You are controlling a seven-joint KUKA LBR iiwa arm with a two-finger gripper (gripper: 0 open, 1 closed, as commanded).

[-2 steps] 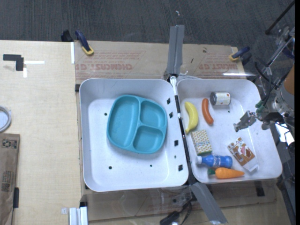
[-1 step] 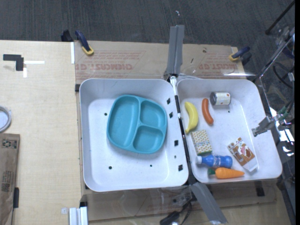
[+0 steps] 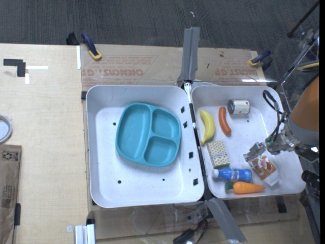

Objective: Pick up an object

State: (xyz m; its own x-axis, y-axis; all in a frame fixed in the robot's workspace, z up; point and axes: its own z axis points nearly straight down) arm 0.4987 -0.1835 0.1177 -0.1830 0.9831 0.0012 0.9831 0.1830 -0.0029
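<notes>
gripper (image 3: 255,151): low in the right bin, near its right wall, just above a small red-and-white carton; whether it grips anything can't be told at this resolution.
carton (image 3: 265,168): red-and-white pack, tilted, lying on the bin floor right below the gripper tip; touching or just apart, unclear.
arm (image 3: 306,113): enters from the right, orange band visible above the wrist, cable looping over the bin's right rim.
right bin (image 3: 254,92): white, shallow. Holds the carton plus six more items.
carrot (image 3: 248,188): orange, lying along the front wall, just left of the carton.
bottle (image 3: 232,175): blue with white cap end, on its side, just above the carrot, nearly touching it.
box (image 3: 219,153): small patterned pale box, left of centre, above the bottle.
banana (image 3: 206,126): yellow, upright in view, near the left wall.
sausage (image 3: 224,121): orange-red, just right of the banana, apart from it.
can (image 3: 238,107): silver, on its side, back of the bin.
left bin (image 3: 96,151): white, holds one teal three-compartment plate (image 3: 149,134), roughly centred.
bench (image 3: 40,136): pale wood; cardboard sheet (image 3: 132,65) behind the bins, held by blue-and-yellow clamps (image 3: 91,47); tape roll (image 3: 4,129) at left edge.
room: dark carpet floor (image 3: 127,9) behind.
</notes>
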